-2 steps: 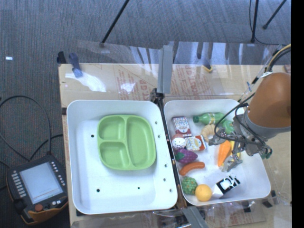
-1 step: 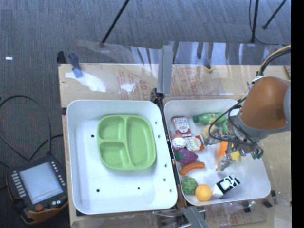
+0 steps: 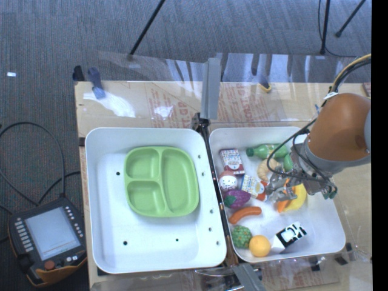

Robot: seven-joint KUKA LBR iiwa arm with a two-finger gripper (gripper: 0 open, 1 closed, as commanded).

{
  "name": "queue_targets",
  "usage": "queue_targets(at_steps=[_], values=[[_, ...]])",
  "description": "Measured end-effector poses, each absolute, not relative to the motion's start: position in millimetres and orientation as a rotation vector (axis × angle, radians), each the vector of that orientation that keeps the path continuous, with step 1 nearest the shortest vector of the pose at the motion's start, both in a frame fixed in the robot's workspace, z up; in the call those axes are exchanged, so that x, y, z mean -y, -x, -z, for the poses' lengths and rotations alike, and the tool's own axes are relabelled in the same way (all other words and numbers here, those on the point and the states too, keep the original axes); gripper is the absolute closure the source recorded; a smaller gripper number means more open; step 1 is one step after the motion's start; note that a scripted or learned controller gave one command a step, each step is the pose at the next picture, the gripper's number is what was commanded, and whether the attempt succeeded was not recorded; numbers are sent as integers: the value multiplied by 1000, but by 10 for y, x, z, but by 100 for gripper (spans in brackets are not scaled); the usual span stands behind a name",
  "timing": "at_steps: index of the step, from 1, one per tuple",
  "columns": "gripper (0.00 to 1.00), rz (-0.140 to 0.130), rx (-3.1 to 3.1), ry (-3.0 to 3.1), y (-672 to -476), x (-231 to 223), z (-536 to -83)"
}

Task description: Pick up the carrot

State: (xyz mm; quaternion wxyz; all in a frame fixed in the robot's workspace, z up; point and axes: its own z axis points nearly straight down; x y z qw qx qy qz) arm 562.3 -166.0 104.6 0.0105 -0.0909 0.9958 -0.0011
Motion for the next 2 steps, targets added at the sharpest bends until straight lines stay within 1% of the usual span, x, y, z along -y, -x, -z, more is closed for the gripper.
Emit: queue_targets(at_steps=[1, 2], values=[[0, 2, -3109, 285, -5618, 1657, -1037], [0, 0, -3109, 416, -5791, 1691, -894]])
